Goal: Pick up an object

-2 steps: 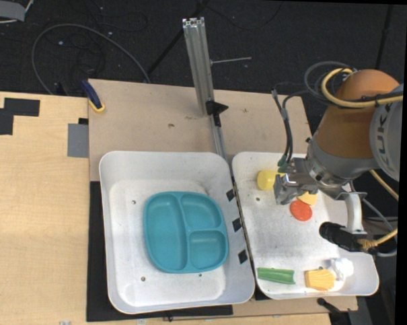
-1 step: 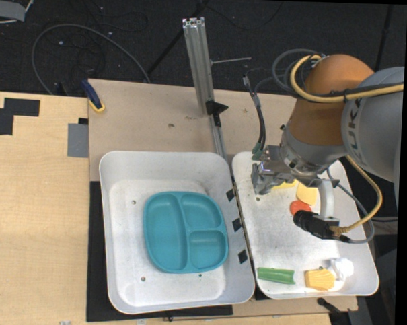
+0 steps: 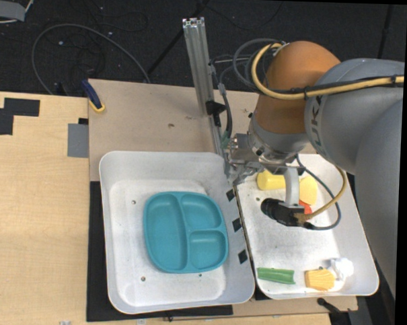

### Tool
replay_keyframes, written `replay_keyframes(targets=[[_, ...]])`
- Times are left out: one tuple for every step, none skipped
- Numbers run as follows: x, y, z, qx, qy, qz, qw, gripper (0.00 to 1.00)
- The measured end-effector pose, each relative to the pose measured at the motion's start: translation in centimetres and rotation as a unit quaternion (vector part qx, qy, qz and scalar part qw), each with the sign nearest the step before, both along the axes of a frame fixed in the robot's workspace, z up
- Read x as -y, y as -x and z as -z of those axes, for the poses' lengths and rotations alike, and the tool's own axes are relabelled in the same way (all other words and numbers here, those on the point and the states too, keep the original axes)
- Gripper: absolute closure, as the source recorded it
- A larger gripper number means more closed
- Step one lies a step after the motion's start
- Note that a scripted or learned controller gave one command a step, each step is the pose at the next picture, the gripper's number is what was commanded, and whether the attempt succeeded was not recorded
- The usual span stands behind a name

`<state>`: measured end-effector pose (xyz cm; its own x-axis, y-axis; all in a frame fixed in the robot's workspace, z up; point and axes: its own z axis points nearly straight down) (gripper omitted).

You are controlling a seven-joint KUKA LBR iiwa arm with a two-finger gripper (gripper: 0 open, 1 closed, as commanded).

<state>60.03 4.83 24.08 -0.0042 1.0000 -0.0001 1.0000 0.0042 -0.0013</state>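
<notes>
Starting at the left, the left bin (image 3: 115, 188) holds a single thing: a teal divided plate (image 3: 185, 232), lying flat a little right of the bin's middle with its three wells facing up. It looks like stiff, smooth plastic. It is probably light but awkward to take, since it sits flush on the floor and only its thin raised rim offers a hold.

The gripper (image 3: 235, 168) hangs over the seam where the two bins meet, near their far ends. From this angle I cannot tell whether it is open or closed, and nothing can be seen held in it.

The right bin (image 3: 287, 253) carries the likelier picks. Nearest the gripper is a yellow piece (image 3: 270, 181), partly hidden behind the wrist; it looks blocky and light, and taking it across its short width should do. Along the near edge lie a green piece (image 3: 275, 275) — small, flat and long, best pinched across its narrow sides — then an orange-yellow piece (image 3: 319, 280), with a white thing (image 3: 341, 268) touching it at the corner. That pair sits close to the bin wall, which leaves little room to close around either one.
</notes>
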Motion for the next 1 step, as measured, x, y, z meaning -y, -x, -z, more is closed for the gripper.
replay_keyframes(targets=[[-4.21,-0.59,0.70,-0.001,-0.0002,0.000,1.0000,1.00]])
